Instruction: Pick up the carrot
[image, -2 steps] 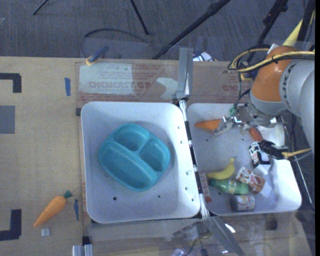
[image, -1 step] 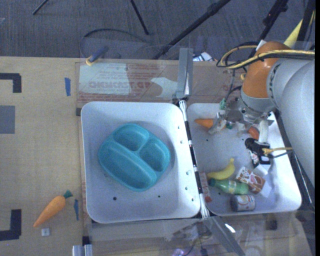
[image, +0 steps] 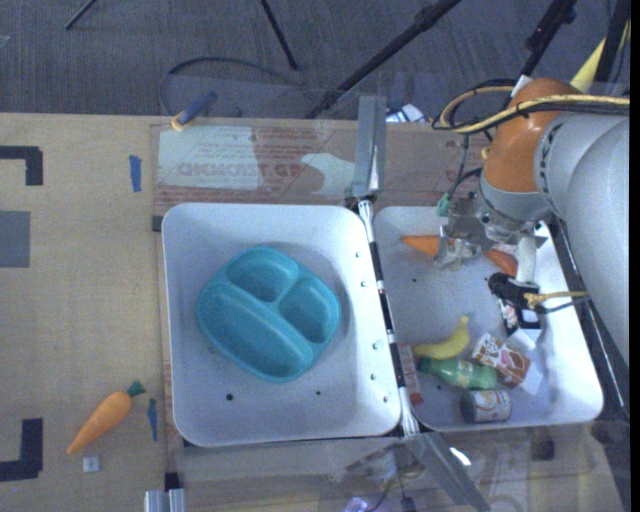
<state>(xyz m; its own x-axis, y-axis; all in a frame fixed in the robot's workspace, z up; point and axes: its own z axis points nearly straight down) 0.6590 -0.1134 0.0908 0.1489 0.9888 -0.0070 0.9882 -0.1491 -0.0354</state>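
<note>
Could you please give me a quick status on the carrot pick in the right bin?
Gripper low in right bin, at far edge. Carrot lies beside it, pointing left; grasp not confirmed. Banana and bottle nearer, out of the way.

A single fixed camera looks down at a slant from above the bench (image: 80, 300), far enough to take in both white bins (image: 190, 400) side by side, the arm (image: 590, 190) entering from the right

The arm (image: 590, 170) (orange-banded wrist) reaches down, gripper (image: 458, 245) lowered.
</note>
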